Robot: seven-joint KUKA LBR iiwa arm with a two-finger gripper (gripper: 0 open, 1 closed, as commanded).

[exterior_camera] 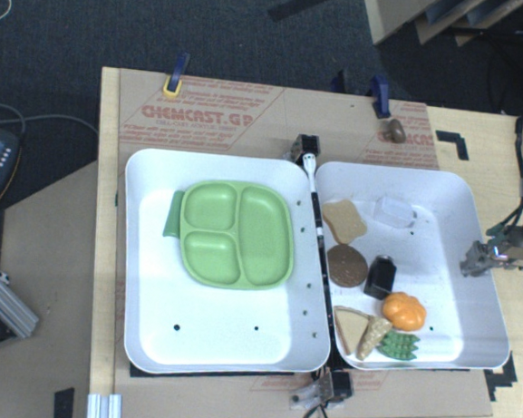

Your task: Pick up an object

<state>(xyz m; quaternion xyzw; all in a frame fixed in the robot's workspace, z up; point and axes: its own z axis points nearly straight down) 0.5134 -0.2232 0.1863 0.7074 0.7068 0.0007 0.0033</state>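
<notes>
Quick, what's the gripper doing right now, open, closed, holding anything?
Gripper: at the right edge of the right bin, too small and blurred to tell its state; nothing visible in its grasp.

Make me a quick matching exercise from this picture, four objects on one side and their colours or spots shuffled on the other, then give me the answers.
Things:
1. divided plate
2. round fruit
3. small box
4. gripper

Descriptions:
A. black, mid right bin
B. green, in the left bin
C. at the right bin's right rim
D. orange, near the right bin's front

Pairs: 1-B, 2-D, 3-A, 4-C
</notes>
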